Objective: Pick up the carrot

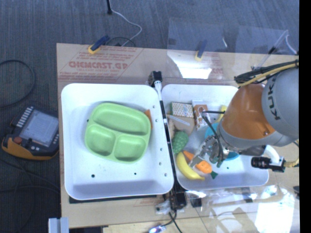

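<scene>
From my screen I look down on the brown cardboard tabletop with two white bins side by side. The left white bin holds a light green plastic tray with three sections. The right white bin is full of small toys. The grey arm with the orange band reaches in from the right, and its hand hangs low over that bin. I cannot tell if the hand is spread or pressed together. The small orange carrot lies just below the hand, near the bin's front wall. A yellow banana lies just left of the carrot, and a bumpy green toy sits above the banana.
</scene>
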`<action>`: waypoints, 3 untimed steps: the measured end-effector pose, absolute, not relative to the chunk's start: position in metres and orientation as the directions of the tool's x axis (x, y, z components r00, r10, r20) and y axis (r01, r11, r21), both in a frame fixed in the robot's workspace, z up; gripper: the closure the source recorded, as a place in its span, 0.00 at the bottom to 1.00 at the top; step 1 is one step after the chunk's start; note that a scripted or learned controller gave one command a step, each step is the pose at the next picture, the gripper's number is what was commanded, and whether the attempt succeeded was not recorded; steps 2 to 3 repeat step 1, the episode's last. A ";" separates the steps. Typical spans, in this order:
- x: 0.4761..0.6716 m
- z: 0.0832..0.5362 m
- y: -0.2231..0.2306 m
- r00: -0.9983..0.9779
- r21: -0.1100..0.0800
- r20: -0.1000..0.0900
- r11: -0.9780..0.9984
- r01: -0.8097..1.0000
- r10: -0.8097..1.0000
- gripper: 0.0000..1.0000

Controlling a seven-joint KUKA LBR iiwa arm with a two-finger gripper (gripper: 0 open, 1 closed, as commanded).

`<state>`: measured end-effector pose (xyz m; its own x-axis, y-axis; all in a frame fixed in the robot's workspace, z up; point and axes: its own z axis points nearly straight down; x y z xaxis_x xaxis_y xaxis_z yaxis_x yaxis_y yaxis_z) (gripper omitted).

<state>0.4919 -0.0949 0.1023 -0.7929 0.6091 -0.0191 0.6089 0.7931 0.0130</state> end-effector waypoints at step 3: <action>0.486 0.185 -0.019 -0.550 0.002 -0.001 0.550 0.835 0.835 1.00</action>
